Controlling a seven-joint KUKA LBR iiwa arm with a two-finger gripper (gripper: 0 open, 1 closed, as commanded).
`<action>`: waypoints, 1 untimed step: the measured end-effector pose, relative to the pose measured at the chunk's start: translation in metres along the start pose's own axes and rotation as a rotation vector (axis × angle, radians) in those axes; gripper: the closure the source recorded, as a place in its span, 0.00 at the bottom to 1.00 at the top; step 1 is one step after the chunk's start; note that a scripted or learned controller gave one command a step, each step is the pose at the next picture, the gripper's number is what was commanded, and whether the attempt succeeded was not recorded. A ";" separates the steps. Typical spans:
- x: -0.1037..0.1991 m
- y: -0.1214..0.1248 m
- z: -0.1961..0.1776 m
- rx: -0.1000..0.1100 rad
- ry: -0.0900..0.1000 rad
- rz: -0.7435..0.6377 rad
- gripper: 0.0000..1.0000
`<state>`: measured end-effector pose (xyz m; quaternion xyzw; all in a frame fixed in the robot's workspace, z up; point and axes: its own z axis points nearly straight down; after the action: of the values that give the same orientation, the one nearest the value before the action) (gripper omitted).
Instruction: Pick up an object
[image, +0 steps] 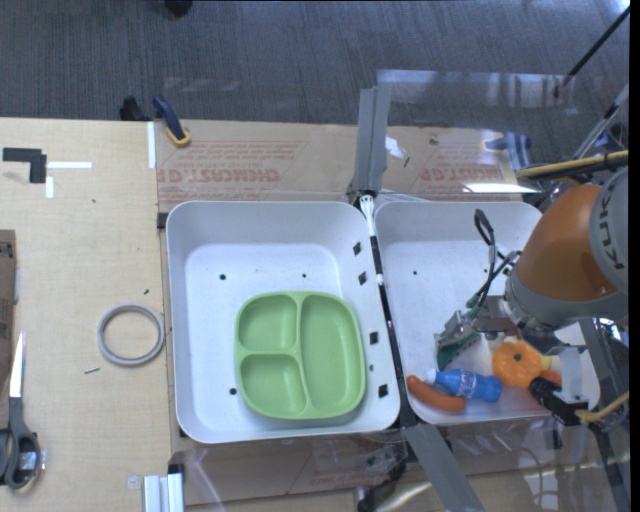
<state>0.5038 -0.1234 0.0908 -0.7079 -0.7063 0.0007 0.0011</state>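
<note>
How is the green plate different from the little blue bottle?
The green divided plastic plate is much bigger than the small blue bottle. The plate lies flat in the left white bin, apart from other things; the bottle lies on its side in the right white bin, among other toys.

The grey arm (585, 250) with the orange band is reaching in from the right side and bending down. Its gripper (462, 335) is pointing low and to the left, below the wrist.
</note>
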 end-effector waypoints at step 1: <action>-0.001 0.000 -0.008 0.000 0.000 0.003 1.00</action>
<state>0.5040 -0.1241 0.0993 -0.7091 -0.7052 0.0008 0.0013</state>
